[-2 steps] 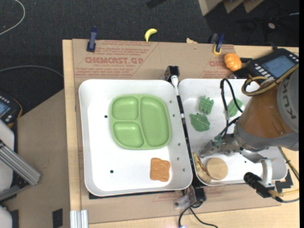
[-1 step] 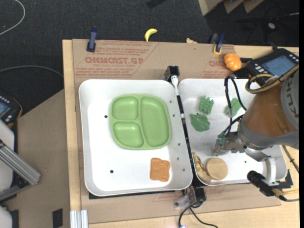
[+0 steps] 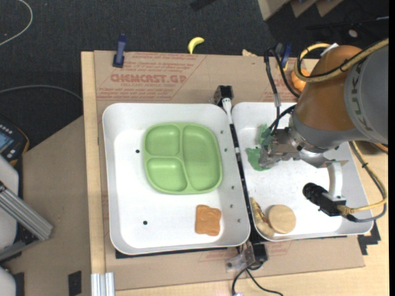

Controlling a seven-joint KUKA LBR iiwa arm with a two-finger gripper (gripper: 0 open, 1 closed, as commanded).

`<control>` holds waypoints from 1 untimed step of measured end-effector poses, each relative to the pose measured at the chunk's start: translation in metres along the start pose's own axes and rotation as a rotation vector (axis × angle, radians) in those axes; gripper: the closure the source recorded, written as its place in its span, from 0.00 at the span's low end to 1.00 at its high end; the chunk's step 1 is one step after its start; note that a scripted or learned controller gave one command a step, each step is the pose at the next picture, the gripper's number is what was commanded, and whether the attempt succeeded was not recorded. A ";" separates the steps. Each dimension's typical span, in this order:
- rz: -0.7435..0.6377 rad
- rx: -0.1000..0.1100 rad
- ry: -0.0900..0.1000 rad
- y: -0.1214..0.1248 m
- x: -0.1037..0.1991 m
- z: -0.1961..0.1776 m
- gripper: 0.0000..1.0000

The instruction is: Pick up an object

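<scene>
two white bins [image 3: 123, 184] side by side, one green divided plate [image 3: 183, 158], one orange toy piece [image 3: 208, 219], one round tan piece [image 3: 281, 219], one green object [image 3: 255, 158] under the arm.

Grey arm [image 3: 373, 97], orange band [image 3: 324, 94] (yellow cable trailing).

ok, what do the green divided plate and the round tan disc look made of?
Green plate: likely moulded plastic, with an even pale colour, soft sheen and smooth rounded compartment ridges. Round disc: looks like unfinished wood, matte tan with a flat face, though it could be a plastic toy; grain is too small to tell.
</scene>
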State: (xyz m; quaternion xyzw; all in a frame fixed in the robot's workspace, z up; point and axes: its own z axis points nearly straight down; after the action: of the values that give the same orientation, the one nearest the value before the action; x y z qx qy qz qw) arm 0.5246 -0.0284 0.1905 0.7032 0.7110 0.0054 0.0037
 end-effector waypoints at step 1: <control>0.001 0.019 0.003 -0.041 0.087 0.006 1.00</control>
State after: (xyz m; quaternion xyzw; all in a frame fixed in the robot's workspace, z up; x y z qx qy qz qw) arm 0.4829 0.0584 0.1842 0.7036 0.7105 -0.0002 -0.0038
